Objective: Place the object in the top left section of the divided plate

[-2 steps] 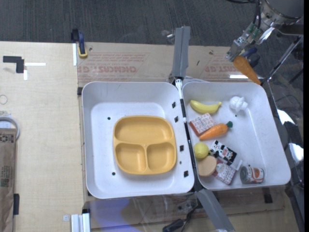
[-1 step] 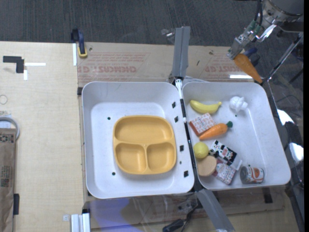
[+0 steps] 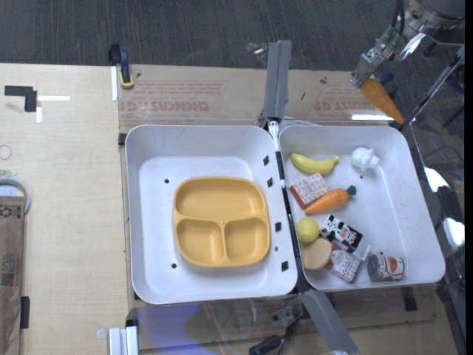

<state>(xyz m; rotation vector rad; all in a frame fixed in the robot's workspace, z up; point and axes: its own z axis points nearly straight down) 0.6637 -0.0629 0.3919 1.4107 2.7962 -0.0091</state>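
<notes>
Above the right bin (image 3: 414,220) — gripper (image 3: 367,71) holding an orange carrot-like piece (image 3: 381,99).

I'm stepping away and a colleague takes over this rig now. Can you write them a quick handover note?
Gripper: raised beyond the right bin's far corner, with an orange object just below its fingers; I can't confirm a grasp.
Divided plate: in the left bin, all sections bare.
Right bin: banana, carrot, lemon, can and other small items.
Done: nothing placed yet.
Left: put the object in the plate's top left section.
</notes>
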